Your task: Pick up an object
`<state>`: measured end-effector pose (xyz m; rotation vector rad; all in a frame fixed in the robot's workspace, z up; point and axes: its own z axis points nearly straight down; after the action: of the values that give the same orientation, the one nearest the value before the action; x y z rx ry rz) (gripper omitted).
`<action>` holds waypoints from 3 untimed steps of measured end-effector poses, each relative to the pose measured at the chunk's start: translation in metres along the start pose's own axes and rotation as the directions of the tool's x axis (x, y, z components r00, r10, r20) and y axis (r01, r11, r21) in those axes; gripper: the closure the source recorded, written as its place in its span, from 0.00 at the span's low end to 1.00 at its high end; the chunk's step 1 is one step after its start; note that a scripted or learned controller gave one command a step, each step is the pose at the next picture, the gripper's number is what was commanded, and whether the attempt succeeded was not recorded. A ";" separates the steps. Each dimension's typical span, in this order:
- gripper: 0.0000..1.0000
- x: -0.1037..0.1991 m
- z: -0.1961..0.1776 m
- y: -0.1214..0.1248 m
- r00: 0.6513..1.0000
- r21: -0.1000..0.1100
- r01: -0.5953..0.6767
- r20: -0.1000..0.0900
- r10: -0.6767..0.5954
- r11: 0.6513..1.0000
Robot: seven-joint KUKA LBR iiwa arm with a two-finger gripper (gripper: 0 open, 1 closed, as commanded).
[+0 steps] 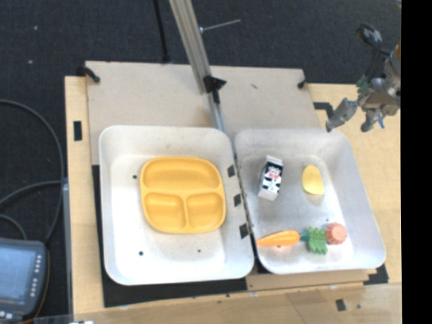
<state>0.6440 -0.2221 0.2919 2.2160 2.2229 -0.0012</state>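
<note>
The right bin holds a small white carton with dark print, lying near its middle. A yellow oval piece lies to the carton's right. Along the front wall lie an orange carrot, a green leafy toy and a pinkish-red round toy. My gripper hangs above the bin's back right corner, outside the rim and well away from all the objects. Its two fingers stand open with nothing between them.
The left bin holds a yellow divided plate. A slanted aluminium post rises behind the bins and meets the bench near their shared wall. A monitor and cables lie off the bench at the left.
</note>
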 end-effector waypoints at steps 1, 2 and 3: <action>0.00 0.000 0.000 0.000 1.000 0.001 0.001 0.001 -0.001 1.000; 0.00 0.001 0.043 -0.006 1.000 0.004 -0.003 -0.001 0.003 1.000; 0.00 0.003 0.099 -0.016 1.000 0.006 -0.003 -0.002 0.003 1.000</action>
<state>0.6278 -0.2197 0.1930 2.2237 2.2230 -0.0060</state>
